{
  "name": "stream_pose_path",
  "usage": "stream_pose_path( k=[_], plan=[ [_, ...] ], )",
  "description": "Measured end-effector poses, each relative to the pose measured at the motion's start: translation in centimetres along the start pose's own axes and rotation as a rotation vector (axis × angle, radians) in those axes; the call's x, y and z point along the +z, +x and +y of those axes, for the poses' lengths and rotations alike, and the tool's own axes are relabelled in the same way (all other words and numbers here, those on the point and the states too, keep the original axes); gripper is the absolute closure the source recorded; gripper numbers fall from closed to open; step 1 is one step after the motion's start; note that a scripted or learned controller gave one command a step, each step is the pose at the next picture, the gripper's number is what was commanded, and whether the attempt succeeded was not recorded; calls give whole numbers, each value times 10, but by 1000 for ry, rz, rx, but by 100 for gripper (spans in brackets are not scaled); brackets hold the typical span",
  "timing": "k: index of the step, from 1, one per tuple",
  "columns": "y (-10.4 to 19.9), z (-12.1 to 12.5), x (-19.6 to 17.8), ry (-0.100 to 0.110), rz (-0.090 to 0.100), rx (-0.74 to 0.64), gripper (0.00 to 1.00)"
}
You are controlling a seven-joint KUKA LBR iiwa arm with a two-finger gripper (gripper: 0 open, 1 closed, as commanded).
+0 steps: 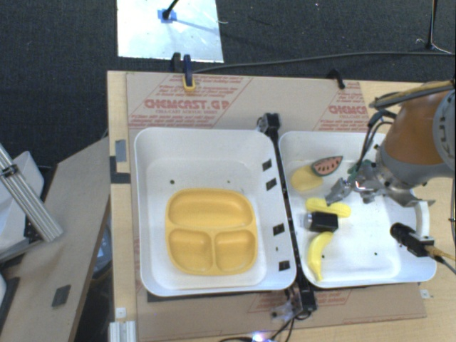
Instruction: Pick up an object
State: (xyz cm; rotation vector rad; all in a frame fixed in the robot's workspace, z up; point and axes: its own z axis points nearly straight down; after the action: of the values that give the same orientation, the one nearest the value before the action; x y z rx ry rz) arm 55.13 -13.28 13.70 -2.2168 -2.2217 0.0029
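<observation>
In the right bin (377,266) we see a banana (318,254) near its front-left corner, a black block (323,221) and yellow piece (328,208) behind it, a watermelon slice (327,166) toward the back. The gripper (347,188) hovers above them; we cannot tell its state.

Illumination: bright, even, diffuse, from overhead; no hard-edged shadows. Soft shading falls inside the left bin (206,144) along its upper wall and beneath the rim of the yellow tray (211,230). Right bin (370,262): white floor near overexposure, little surface detail retained. Glare: reflective sheet (169,20) at top washed pale blue-white. Dark carpet (57,48) underexposed, grain visible. Focus: moderate overall; the arm (420,137) slightly soft at its edges. Printed lettering on the cardboard (192,95) legible. Resolution low; mild compression artefacts.
</observation>
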Motion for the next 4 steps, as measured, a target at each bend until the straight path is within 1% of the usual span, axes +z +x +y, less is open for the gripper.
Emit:
stream_pose_path(
  k=[1, 2, 4],
  plan=[
    [1, 3, 48, -8, 1, 0, 0],
    [0, 2, 38, -7, -1, 1, 100],
    [-6, 0, -89, -12, -3, -2, 100]
  ],
)
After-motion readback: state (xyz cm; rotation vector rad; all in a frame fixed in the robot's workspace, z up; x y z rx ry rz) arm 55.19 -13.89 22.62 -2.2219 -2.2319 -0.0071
